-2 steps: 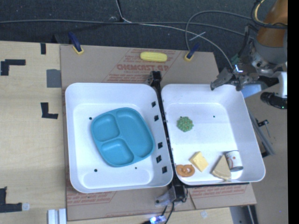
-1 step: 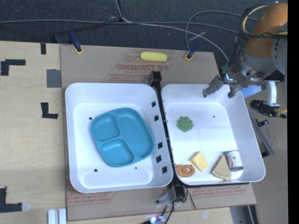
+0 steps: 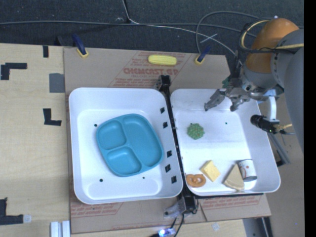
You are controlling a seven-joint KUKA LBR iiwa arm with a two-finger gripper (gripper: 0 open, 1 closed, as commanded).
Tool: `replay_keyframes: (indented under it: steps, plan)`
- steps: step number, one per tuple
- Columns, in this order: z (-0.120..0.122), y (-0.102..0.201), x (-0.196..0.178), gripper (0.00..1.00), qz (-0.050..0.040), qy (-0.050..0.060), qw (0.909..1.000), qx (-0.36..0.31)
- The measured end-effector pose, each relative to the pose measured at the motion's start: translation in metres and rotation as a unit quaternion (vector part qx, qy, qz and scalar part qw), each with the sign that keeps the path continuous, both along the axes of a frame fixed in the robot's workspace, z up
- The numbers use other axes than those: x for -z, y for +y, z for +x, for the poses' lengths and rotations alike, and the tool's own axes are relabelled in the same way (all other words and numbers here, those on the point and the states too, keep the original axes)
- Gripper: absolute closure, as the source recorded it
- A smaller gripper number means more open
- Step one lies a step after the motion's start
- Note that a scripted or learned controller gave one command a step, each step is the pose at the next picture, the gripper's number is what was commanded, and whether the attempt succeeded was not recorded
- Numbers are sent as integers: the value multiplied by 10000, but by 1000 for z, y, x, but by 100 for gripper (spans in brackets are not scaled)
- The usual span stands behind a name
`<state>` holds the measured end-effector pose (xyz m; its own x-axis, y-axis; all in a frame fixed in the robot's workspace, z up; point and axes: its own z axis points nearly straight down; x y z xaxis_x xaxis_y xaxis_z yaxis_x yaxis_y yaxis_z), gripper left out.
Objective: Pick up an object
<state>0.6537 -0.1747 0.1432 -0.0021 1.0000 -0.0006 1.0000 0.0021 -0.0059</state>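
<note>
- The arm [image 3: 276, 48], grey with an orange band, comes in from the right and hangs over the far part of the right bin [image 3: 256, 132].
- The gripper [image 3: 223, 103] is over the bin's far edge; its two jaws are spread apart, one dark tip pointing left and the other down, and nothing is between them.
- In the right bin, a small green bumpy ball [image 3: 195, 131] lies near the middle, a little toward the left wall, well apart from the gripper.
- At the near side of this bin there is a row of small things: a round orange pretzel [image 3: 196, 180] in the left corner, a yellow cheese block [image 3: 211, 171] just beside it, a tan wedge [image 3: 235, 177], and a small can [image 3: 246, 169] lying on its side and touching the wedge.
- The left bin [image 3: 81, 147] holds a blue plate [image 3: 129, 143] with three compartments, lying flat in the middle.
- Behind the bins, on the brown cardboard of the bench [image 3: 29, 132], a yellow banana [image 3: 162, 59] lies alone, with two blue and yellow clamps [image 3: 80, 47] at the cardboard's far edge.
- Black clips [image 3: 170, 132] sit along the line where the two bins meet.
</note>
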Motion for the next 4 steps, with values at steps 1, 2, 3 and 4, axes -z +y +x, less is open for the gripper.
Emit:
replay_keyframes:
  steps: [1, 2, 3, 4]
  plan:
    - [-2, 1, 55, 0, -1, 4, 10000, -2]
    - [0, 1, 40, 100, -7, -21, 10000, -7]
    - [6, 6, -4, 100, 2, -42, 10000, 3]
    - [8, 14, -65, 100, -3, -60, 10000, -1]
